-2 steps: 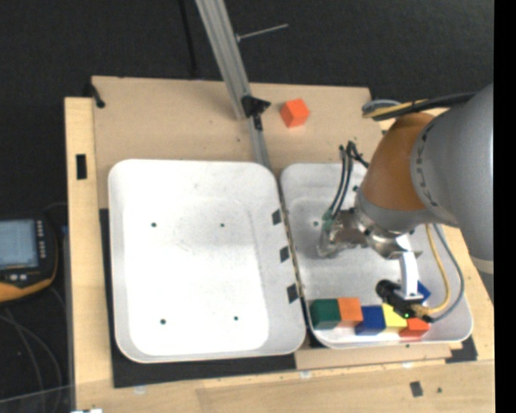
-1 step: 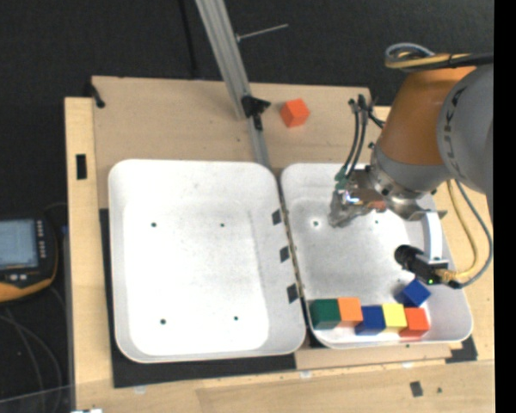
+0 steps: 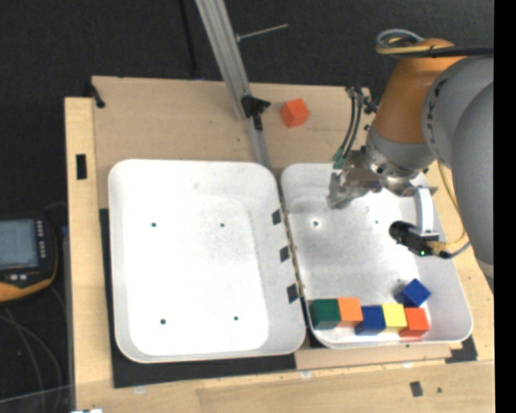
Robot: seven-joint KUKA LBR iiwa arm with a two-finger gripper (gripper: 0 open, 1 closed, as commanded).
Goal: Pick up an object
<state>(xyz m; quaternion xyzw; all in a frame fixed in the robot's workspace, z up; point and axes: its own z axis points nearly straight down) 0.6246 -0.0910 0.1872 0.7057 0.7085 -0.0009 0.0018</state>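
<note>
Several small blocks lie along the near edge of the right bin (image 3: 327, 256): a green block (image 3: 325, 312), an orange block (image 3: 350, 309), a blue block (image 3: 371, 319), a yellow block (image 3: 395, 316) and a red-orange block (image 3: 417, 319). Another blue block (image 3: 415, 292) sits just behind them, tilted. My gripper (image 3: 342, 189) hangs over the far part of the right bin, well away from the blocks. I see nothing between its fingers, and its state is unclear from this angle.
The left bin (image 3: 193, 256) lies beside the right one. An orange cube (image 3: 295, 113) rests on the bench behind the bins. A slanted metal pole (image 3: 228, 58) rises from between the bins. A handheld device (image 3: 13, 252) lies at far left.
</note>
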